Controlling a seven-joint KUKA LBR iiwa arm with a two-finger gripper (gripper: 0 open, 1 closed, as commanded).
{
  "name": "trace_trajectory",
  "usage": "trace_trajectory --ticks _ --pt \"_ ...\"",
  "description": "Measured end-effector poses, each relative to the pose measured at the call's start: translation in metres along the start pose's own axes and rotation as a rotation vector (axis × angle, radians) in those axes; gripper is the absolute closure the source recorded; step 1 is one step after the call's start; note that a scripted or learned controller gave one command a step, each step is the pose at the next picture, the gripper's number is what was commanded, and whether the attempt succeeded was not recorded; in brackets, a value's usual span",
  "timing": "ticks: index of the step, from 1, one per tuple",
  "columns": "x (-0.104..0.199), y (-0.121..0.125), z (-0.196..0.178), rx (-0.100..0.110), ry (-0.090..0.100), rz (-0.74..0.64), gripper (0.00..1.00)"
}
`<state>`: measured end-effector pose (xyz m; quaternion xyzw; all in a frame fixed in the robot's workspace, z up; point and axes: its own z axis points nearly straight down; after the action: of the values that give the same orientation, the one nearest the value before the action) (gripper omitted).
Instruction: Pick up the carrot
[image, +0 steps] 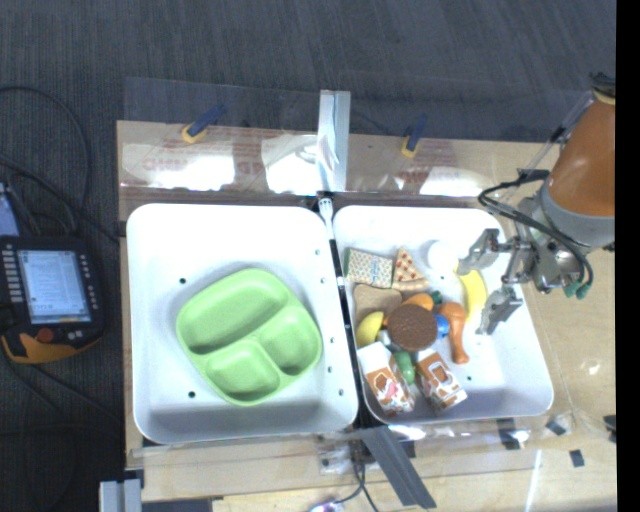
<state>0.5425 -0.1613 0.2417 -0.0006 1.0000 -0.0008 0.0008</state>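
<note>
The bench (150, 160) carries two shallow white bins side by side. The left bin (160, 300) holds a green three-compartment plate (250, 333) at its centre, lying flat.

The right bin (525, 385) holds a cluster of toy food against its left wall. The arm (590, 165), grey with an orange band, stands over the right bin's far right corner.

The gripper (492, 280) hangs over the right half of the right bin. Its two fingers are spread apart with nothing between them; the near fingertip (497, 310) is just beside the carrot, not touching it.

A brown round cookie (412, 325) lies at the middle of the cluster. Two small printed cartons (386, 388) lie near the bin's near edge. A yellow banana (473, 293) lies between the fingers' line and the cluster. The carrot (456, 330), orange, lies just right of the cookie, pointing toward the near edge. A pizza slice (405, 267) lies toward the far edge. A lemon (370, 326) lies by the left wall.
</note>
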Motion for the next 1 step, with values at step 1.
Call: trace_trajectory --ticks 1 --pt "-0.0202 -0.012 0.1442 0.002 -0.007 -0.06 0.0"
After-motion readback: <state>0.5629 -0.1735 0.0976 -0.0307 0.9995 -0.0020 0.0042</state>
